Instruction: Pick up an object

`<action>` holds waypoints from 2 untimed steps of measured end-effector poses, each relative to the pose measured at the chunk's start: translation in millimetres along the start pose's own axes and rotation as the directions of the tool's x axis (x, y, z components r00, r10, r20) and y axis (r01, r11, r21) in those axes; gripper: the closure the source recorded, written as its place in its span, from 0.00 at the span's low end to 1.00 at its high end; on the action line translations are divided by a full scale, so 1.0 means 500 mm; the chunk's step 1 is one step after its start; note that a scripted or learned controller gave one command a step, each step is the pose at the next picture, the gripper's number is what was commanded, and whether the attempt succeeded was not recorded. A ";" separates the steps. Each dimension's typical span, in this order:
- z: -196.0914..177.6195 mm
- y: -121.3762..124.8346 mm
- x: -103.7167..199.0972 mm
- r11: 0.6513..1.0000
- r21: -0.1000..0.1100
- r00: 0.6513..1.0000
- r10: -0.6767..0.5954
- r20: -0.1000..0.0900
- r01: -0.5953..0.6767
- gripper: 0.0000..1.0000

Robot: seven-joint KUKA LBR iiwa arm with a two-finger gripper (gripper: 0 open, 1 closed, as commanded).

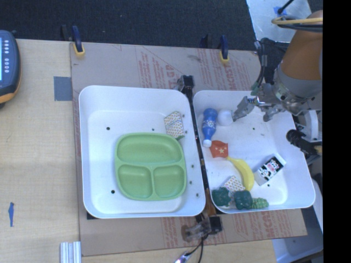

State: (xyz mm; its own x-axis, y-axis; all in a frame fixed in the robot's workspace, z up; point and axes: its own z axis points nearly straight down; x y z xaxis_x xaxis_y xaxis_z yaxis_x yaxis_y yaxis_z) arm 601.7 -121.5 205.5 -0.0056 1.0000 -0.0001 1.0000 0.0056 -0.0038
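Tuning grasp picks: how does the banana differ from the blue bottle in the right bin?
The banana is yellow and curved; the blue bottle is straight, with a white end. The banana lies nearer the bin's front, next to a black-and-white carton; the bottle lies by the left wall, its upper end beside a white ball. Both lie flat in the same bin, clear of the gripper.

Green divided plate point(151, 166), blue bottle point(208, 123), white ball point(225, 117), red block point(219, 149), yellow banana point(243, 171), black-and-white carton point(270, 169), white bins point(90, 147), tan counter point(33, 163)
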 end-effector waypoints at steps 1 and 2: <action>0.160 -0.090 0.060 1.000 0.007 1.000 0.002 -0.002 -0.002 0.00; 0.232 -0.196 0.014 1.000 0.006 1.000 0.002 -0.002 -0.002 0.00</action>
State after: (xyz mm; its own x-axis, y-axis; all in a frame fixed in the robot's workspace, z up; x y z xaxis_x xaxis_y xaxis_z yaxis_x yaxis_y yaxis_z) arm 503.1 -114.9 89.9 -0.0040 1.0000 0.0017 0.9999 0.0041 -0.0099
